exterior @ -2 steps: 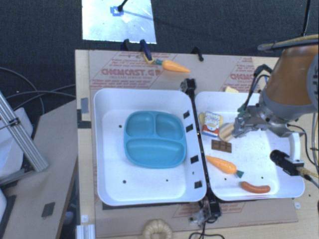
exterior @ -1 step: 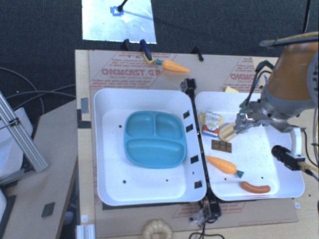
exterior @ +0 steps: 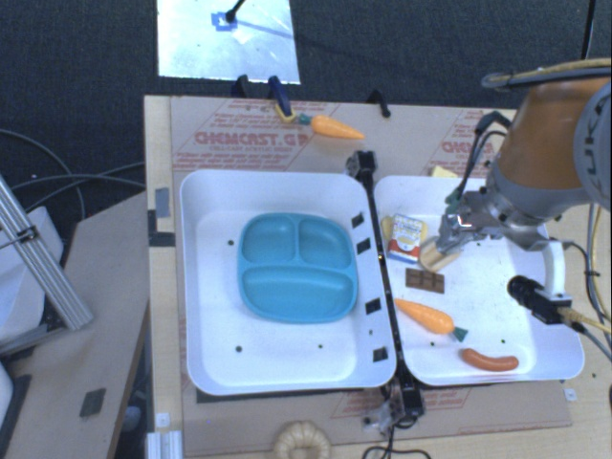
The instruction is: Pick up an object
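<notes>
The right bin [exterior: 545, 352] holds a small carton with a yellow and red label [exterior: 406, 237], a brown chocolate bar [exterior: 425, 280], an orange carrot [exterior: 426, 316] and a reddish sausage [exterior: 490, 360]. My gripper [exterior: 453, 237] hangs low over the bin's upper middle, just right of the carton. A tan, rounded piece [exterior: 433, 256] lies right at the gripper's tip, above the chocolate bar. Whether the gripper has hold of it is unclear from this angle. The grey and orange arm covers the bin's far right corner.
A blue divided plate [exterior: 295, 266] sits in the left bin [exterior: 210, 333]. A second carrot [exterior: 330, 127] lies on the cardboard behind the bins. A yellow scrap [exterior: 442, 172] peeks out behind the right bin. A beige ring [exterior: 306, 440] rests at the front edge.
</notes>
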Motion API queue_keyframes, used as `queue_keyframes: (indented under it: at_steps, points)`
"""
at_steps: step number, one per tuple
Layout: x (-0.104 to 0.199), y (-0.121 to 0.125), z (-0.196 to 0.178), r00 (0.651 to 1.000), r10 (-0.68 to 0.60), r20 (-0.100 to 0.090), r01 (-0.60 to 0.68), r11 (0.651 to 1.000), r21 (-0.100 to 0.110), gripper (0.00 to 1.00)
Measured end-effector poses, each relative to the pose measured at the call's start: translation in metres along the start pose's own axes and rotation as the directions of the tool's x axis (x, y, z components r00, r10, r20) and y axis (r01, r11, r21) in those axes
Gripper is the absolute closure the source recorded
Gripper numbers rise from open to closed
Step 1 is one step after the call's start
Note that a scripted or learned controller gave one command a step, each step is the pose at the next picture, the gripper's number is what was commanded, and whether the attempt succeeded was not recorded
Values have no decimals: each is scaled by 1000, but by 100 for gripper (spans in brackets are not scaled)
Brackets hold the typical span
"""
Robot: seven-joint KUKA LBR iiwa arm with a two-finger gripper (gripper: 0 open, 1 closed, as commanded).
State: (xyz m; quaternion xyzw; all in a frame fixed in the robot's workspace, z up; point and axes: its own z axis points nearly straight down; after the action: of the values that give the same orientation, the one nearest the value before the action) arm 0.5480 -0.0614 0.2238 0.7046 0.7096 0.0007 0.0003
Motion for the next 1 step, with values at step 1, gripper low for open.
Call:
queue_keyframes:
  at_steps: [1]
  points:
    - [-15,-1,-9,1000,6,0,-6,1000,-1,100]
